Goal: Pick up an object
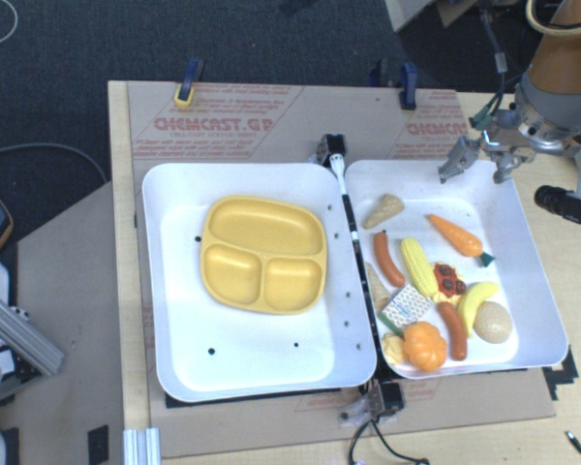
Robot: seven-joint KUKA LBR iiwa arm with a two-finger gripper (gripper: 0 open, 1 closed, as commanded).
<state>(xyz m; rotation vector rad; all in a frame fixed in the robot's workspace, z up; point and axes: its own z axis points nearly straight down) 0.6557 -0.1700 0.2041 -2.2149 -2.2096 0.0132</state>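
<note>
Orange plastic carrot [455,234] lies in the right white bin [533,269], near its far edge, just below the spread, empty jaws of the gripper [479,163].

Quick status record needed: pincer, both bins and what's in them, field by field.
pincer: open, holding nothing, above the far edge of the right bin
left shallow white bin: holds a yellow three-compartment plastic plate
right shallow white bin: toy food, including an orange plastic carrot, yellow corn cob, orange pumpkin
task state: nothing picked up yet
</note>
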